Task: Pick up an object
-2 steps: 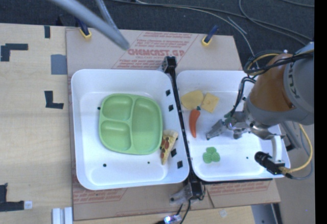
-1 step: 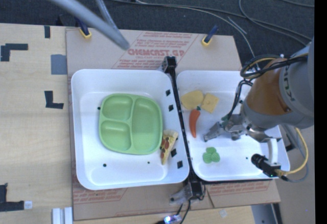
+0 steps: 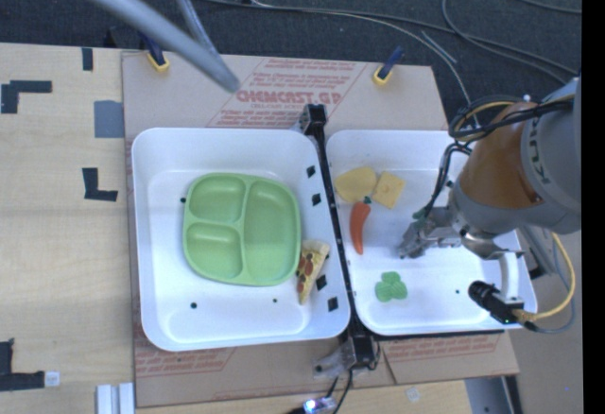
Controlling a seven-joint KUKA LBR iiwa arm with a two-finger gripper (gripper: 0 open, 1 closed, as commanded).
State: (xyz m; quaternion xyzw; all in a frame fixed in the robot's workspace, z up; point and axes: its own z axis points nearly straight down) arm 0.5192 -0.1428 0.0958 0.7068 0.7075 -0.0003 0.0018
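Two yellow blocks [image 3: 369, 185], carrot [image 3: 359, 225], green toy [image 3: 390, 287] beside claw [image 3: 413, 245]

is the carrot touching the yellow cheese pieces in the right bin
Cannot tell. In the camera view the carrot's top sits right under the gap between the two cheese pieces, too close to show contact or a gap.

Two white bins [image 3: 151, 214], one green tray [image 3: 242, 229], two yellow blocks [image 3: 357, 183], one carrot [image 3: 360, 224], one broccoli [image 3: 390, 287], one pizza slice [image 3: 310, 268]
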